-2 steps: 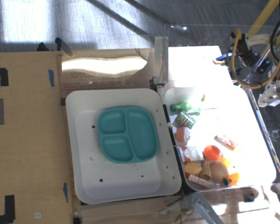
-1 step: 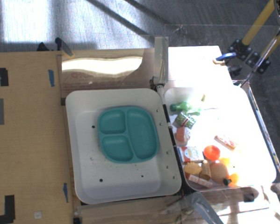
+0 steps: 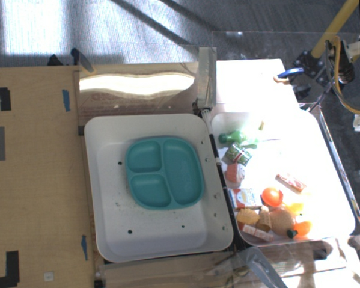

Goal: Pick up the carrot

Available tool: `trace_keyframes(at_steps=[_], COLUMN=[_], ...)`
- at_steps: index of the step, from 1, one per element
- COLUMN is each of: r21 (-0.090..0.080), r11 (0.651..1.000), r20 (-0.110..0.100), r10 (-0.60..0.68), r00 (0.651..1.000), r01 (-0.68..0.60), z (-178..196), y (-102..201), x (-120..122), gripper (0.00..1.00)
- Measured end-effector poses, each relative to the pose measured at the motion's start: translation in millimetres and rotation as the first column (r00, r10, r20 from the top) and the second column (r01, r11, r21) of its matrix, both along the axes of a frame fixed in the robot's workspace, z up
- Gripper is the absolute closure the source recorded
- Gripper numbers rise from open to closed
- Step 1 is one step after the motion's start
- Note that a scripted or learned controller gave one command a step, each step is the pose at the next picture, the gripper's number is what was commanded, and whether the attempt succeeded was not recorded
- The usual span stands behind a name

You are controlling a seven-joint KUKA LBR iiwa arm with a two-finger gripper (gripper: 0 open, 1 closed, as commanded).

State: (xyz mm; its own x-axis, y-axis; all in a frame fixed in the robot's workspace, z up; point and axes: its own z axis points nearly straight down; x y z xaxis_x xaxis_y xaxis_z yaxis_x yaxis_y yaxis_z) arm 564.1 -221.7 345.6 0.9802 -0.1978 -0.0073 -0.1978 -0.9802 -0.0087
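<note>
Sunlit table, two bins; carrot (image 3: pixel 300 228) wedged in right-bin clutter, so tool (image 3: pixel 311 61) (state unclear) may grab neighbours.

Carrot (image 3: pixel 300 228) hemmed by potato (image 3: pixel 281 220) and bin wall (image 3: pixel 346 219) — open above.

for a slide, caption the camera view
Teal divided plate in the left bin; toy food, including an orange carrot, in the right bin.

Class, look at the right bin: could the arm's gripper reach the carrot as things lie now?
Probably yes: the carrot lies at the right bin's near edge, open from above, though a brown item touches it and may crowd the gripper.
</note>
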Motion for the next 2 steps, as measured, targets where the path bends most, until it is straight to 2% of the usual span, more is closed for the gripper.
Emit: trace_keyframes(at_steps=[1,2], r21=[-0.009,0.000], r11=[1.000,1.000], r20=[0.017,-0.001], r10=[-0.005,-0.018], r00=[1.000,1.000], r01=[0.005,0.018], z=[143,24], y=[-2,4], x=[-49,-67], gripper=[1.00,1.00])
